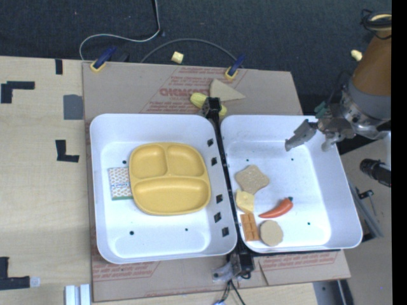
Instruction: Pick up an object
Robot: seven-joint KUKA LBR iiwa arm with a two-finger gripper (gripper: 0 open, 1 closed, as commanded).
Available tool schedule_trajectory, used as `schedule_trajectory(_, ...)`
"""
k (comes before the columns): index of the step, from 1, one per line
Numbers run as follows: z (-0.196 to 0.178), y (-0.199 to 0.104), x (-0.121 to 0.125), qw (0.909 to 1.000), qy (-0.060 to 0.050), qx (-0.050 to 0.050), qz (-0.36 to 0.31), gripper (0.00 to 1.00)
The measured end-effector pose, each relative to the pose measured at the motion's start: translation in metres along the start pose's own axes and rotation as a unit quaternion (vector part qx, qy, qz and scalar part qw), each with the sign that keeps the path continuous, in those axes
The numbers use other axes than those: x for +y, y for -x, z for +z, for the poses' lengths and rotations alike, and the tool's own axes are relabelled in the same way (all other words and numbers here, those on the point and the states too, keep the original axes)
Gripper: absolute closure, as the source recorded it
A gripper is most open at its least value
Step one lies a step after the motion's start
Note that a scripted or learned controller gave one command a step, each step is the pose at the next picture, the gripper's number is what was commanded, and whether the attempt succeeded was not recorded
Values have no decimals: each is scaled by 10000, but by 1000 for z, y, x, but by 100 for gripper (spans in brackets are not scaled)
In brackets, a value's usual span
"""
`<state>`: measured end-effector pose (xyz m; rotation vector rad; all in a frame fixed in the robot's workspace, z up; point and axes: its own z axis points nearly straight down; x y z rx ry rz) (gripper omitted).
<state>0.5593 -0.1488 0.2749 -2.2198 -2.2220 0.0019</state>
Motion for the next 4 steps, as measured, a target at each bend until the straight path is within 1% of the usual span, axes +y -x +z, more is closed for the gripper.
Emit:
schedule_trajectory(1, 127, 6, -46, 10000, -57, 18, 15, 0)
schedule_trajectory(2, 191, -10, -66, 10000, 33, -18, 1, 0)
schedule_trajectory(3, 177, -8, -64, 10000, 53, -25, 11, 100)
schedule_trajectory(4, 85, -73, 16, 10000, 67, 1, -48, 100)
